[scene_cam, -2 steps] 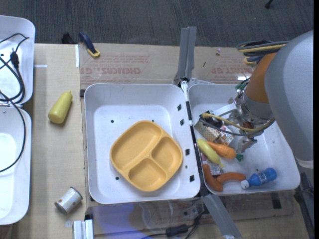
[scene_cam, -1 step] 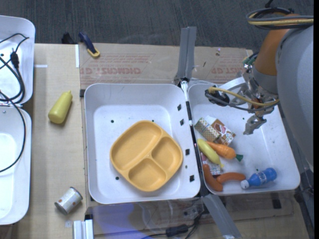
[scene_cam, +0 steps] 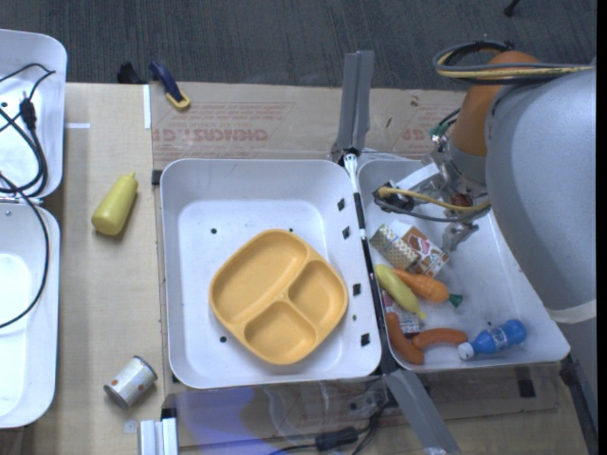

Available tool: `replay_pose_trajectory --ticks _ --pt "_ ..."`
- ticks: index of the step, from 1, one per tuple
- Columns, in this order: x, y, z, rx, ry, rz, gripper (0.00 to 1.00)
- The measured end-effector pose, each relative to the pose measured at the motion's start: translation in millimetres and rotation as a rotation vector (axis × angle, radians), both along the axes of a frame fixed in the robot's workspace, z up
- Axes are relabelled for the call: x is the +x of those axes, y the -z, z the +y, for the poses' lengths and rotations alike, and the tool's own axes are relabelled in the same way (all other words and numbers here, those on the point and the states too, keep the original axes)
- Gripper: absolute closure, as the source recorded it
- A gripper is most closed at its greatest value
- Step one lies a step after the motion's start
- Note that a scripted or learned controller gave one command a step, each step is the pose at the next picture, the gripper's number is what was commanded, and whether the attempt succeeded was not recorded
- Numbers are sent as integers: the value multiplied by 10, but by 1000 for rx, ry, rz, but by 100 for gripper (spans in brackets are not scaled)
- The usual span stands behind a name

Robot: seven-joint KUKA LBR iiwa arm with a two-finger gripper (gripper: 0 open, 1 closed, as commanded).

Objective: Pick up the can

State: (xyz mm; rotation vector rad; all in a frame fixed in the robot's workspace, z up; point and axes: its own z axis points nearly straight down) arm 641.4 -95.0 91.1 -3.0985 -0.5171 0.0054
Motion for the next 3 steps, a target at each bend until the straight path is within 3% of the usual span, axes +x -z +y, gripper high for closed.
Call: replay_pose_trajectory --ticks 1,2,3 --pt "-450 -7 -1 -1 130 -1 0" --pt "-456 -91 -12 0 134 2 100" --pt "-402 -999 671 0 -75 0 100"
